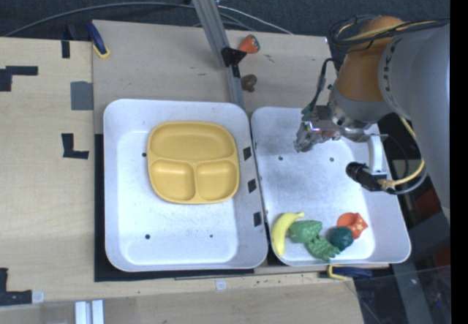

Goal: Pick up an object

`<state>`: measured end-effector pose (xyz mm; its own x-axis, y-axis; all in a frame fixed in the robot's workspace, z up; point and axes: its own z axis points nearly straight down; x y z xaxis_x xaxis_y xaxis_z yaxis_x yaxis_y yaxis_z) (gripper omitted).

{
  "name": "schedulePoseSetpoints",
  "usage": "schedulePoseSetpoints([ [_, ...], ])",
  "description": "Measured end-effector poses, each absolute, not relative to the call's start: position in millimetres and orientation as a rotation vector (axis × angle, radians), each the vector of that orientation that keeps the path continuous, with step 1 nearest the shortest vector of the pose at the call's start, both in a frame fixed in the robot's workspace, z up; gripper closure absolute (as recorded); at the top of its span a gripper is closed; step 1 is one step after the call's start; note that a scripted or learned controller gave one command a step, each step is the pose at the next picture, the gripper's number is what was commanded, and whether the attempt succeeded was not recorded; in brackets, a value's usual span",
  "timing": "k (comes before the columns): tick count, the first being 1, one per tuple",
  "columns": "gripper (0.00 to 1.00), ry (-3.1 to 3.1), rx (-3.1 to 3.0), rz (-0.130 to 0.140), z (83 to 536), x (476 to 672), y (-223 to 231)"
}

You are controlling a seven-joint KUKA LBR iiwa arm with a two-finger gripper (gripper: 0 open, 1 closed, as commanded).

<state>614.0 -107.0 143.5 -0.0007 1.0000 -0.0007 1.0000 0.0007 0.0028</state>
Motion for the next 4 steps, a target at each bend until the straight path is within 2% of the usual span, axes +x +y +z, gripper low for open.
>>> schedulePoseSetpoints([
  [1, 1.00, 2.220, 2.216, 0.005, 207, 617.1, -105],
  [2, 1.00, 2.223, 2.219, 0.001, 226, 617.6, -104],
  [3, 1.00, 2.229, 2.217, -0.001, 220, 618.2, -56],
  [4, 1.00, 2.230, 2.217, -0.001, 219, 604.6, -11],
])
